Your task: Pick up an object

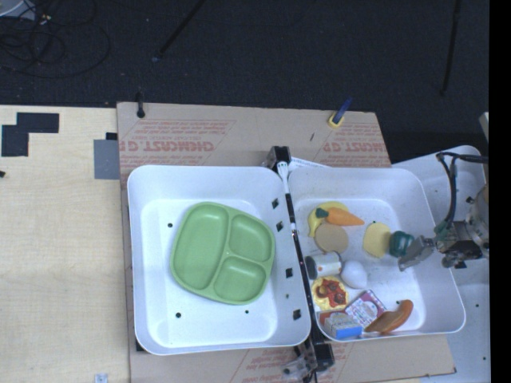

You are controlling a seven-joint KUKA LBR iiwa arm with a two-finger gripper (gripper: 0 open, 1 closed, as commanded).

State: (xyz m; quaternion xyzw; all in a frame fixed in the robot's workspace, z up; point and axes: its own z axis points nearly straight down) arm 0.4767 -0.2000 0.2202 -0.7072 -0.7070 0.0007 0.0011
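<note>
Overhead view of two white bins side by side. The left bin (pixel 152 214) holds a green plate (pixel 223 251) with three compartments. The right bin (pixel 431 206) holds the candidate objects, crowded toward its left wall and front edge: a carrot (pixel 345 215) at the back, a tan disc (pixel 330 237) just in front of it, a lemon (pixel 376 240) to the disc's right, a white egg (pixel 354 274) nearer the front, a white cup (pixel 324 262) on its side beside the egg, and a sausage (pixel 393 317) lying aslant near the front rim among small packets. The gripper (pixel 412 250) enters from the right and sits low over the bin's right half, its teal-tipped end just right of the lemon, so near that touch cannot be ruled out. The lemon is the nearest object and lies to the gripper's left, along the arm's reach. Whether the fingers are spread or closed cannot be told at this resolution; nothing is visibly held between them. Judged from this, a short leftward advance would bring the lemon between the fingers.
</note>
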